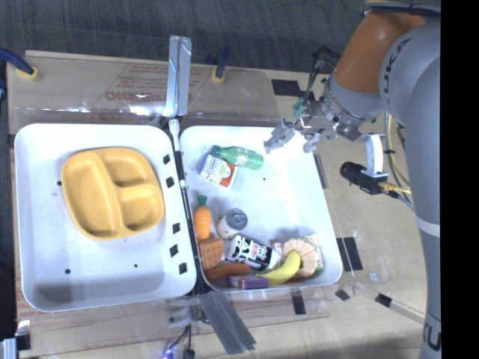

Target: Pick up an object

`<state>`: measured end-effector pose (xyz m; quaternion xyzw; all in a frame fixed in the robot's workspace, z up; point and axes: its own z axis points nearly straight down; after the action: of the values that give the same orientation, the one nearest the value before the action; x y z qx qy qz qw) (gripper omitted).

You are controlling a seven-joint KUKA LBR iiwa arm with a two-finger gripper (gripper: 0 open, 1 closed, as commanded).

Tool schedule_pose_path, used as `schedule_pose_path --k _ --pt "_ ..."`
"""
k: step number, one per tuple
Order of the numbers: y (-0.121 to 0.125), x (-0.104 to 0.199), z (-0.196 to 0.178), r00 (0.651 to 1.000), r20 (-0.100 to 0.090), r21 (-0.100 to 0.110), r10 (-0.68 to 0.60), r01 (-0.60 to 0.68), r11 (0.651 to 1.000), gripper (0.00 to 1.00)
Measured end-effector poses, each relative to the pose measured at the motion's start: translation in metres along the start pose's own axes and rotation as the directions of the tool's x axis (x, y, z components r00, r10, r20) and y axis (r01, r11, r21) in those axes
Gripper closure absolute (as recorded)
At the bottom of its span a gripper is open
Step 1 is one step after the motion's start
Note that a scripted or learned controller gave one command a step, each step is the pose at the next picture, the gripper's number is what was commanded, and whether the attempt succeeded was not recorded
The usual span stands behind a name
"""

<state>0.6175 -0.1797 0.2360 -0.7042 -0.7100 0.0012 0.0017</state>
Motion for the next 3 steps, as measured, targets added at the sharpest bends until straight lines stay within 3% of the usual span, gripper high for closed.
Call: schedule_pose_path --k 1,2,3 --pt "0.04 0.04 0.044 0.994 0.001 -0.002 -0.108 0.108 0.994 0.0" --pt "0.041 0.065 0.132 0.996 0.004 -0.006 -0.084 0.084 0.996 0.0" --pt "0.025 0.046 0.143 0.999 0.001 0.0 -0.036 0.036 0.999 0.0"
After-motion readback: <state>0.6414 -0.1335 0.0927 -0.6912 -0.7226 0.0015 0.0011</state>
